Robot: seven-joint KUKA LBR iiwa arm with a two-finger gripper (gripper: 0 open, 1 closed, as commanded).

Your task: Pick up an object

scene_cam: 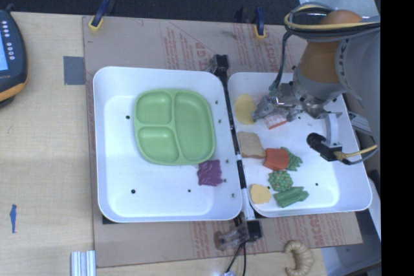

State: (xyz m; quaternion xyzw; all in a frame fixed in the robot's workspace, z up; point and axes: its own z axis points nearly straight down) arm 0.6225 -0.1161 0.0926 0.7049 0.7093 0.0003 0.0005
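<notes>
My gripper (270, 112) hangs low over the back of the right bin (336, 194), close beside a pale yellow round piece (244, 108). A small white and red thing (277, 121) lies right under the gripper. Further forward in the same bin lie a tan bread slice (251, 145), a red piece (276, 158), green broccoli (281, 180), a green bean pod (290, 196) and a yellow piece (260, 193).
The left bin (110, 139) holds a green divided plate (174, 126) and a purple piece (209, 172). A black clamp (220, 64) sits at the back between the bins. A handheld pendant (10, 52) lies at the far left of the bench.
</notes>
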